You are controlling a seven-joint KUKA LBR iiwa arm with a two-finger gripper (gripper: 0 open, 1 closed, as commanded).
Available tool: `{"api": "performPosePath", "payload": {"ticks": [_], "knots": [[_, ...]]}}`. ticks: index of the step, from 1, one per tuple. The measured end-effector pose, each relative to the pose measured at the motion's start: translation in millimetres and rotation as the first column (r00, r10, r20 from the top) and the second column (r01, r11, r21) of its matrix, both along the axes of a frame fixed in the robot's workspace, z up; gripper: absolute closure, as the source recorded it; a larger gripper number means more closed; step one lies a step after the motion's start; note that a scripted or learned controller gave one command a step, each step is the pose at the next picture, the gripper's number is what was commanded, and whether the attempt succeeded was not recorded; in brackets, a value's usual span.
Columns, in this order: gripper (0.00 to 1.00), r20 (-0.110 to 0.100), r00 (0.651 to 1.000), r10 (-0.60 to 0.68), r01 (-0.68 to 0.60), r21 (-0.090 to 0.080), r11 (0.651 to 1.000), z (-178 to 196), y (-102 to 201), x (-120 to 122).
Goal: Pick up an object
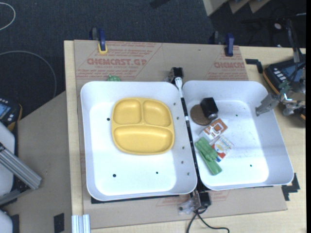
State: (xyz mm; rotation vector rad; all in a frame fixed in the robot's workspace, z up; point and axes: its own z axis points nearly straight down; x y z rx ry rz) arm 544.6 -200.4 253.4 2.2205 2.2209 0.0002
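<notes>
While the pincer hovered at the right bin's far-right rim, its opening indiscernible, the green toy lay left of it, long axis diagonal.

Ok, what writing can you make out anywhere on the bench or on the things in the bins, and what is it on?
"CHEMCAST G.P": red print on the brown board behind the left bin, last letters unsure.
"CHEMCAST": same red print, repeated behind the right bin, partly cut off.
Small red lines under both: too blurred to read.
Orange and white packet in the right bin: print too small to read.
Clear wrapper beside it: unreadable.
</notes>
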Motion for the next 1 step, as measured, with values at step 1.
{"api": "performPosePath", "payload": {"ticks": [1], "knots": [[0.0, -0.002, 1.0, -0.004, 0.004, 0.005, 1.0, -172.4, 48.4, -66.6]]}}
